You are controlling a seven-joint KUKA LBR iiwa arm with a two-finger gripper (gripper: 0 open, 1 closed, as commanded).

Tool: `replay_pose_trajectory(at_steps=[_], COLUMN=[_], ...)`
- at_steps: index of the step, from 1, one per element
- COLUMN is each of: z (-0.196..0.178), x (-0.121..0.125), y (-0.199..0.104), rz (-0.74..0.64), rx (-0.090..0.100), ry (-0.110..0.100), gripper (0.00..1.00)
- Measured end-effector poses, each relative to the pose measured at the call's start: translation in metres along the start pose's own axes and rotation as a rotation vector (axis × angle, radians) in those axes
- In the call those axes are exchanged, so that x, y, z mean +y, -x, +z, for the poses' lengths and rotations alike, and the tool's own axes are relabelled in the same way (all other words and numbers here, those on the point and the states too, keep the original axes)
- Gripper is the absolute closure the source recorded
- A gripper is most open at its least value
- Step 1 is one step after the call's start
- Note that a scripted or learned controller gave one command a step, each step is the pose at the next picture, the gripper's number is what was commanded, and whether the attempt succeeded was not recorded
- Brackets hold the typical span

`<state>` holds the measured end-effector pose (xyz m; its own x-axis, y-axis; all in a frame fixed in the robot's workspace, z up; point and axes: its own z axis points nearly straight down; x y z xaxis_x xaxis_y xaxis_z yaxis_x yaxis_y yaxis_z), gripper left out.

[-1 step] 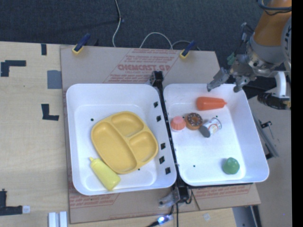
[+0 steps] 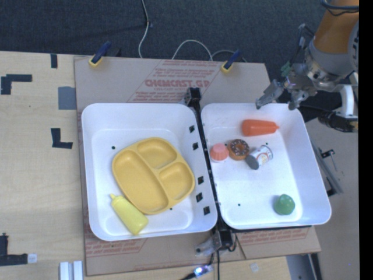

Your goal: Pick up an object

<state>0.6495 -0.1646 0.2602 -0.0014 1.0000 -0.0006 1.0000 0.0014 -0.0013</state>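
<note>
The right bin [image 2: 303, 156] holds an orange carrot [image 2: 259, 127], a chocolate doughnut [image 2: 238, 149], a small pink piece [image 2: 219, 152], a little can with a grey end [image 2: 259, 156] and a green ball [image 2: 284, 204]. My gripper [image 2: 280, 96] hangs above the bin's far right rim, up and to the right of the carrot. Its two fingers stand spread apart with nothing between them.
The left bin [image 2: 99, 127] carries a yellow divided plate [image 2: 152, 174] and a yellow squeeze bottle [image 2: 128, 214] at its near left corner. A black divider [image 2: 201, 150] runs between the bins. Clamps and a cable lie at the cardboard's far edge.
</note>
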Motion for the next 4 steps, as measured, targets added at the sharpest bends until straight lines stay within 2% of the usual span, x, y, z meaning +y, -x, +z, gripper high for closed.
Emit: replay_pose_trajectory(at_steps=[1,3,4], z=[0.065,0.155,0.142], x=[-0.002,-0.009,-0.008], y=[-0.002,0.002,0.002], rz=[0.0,0.0,-0.002], rx=[0.001,0.0,-0.001], ry=[-0.005,-0.005,0.0], gripper=[0.0,0.0,1.0])
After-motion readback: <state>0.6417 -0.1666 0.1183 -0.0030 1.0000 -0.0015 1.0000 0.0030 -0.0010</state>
